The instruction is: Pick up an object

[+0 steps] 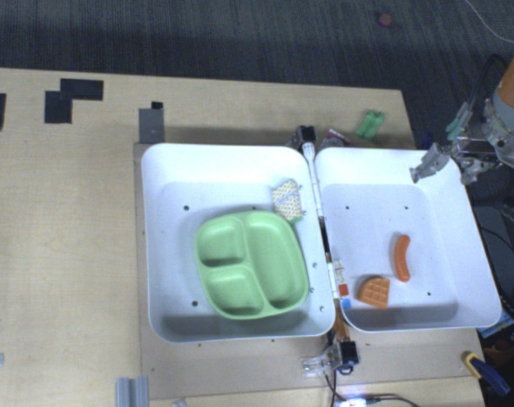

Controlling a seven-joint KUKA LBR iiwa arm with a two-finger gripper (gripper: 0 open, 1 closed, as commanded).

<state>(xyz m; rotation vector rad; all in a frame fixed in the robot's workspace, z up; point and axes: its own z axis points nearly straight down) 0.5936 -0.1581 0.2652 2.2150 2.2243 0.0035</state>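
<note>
A pale wooden bench [62, 253] sits against dark carpet, with two shallow white bins side by side on it. No readable writing or brand shows anywhere; the black patches on the bench at upper left are blank shapes.

Left bin [164, 227]: one green divided plate [251, 264] with three compartments, lying flat in the middle, and one small patterned pale piece [287, 198] just beyond its far right corner, near the shared wall.

Right bin [460, 253]: two toy foods, one orange sausage [402, 257] and one orange waffle [375, 292], near each other toward the near side, apart and both resting on the bin floor.

The gripper [448, 161] hovers over the far right corner of the right bin, well apart from both foods. Fingers spread, nothing between them. One green object [370, 125] lies on the bench beyond the bins.
</note>
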